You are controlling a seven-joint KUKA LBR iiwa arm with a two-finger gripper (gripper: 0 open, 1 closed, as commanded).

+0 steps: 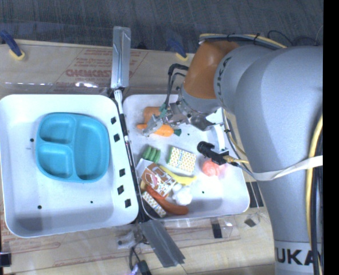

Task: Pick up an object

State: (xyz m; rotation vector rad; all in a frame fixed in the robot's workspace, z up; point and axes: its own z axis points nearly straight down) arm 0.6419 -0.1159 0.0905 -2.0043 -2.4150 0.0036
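Nearest the lens: grey arm [272, 113], orange band above the wrist, coming in from the right over the right bin [238, 202]. Landmark = yellow patterned box [182, 160], mid-bin. Gripper [164, 119] up and left of the box, low over an orange piece [162, 132]; open or closed: cannot tell, contact with the piece not resolvable either. Second orange bit [151, 112] just past the gripper, further from the box. Green pieces [151, 153] just left of the box. Red-pink lump [211, 168] just right of it. Yellow strip [179, 178] touching the box's near edge, printed packet [156, 182] down-left of the box, white lump [183, 197] and brown-red sausage shape [166, 207] nearer still. Well left of the box: left bin [20, 211] with blue divided plate [73, 146]
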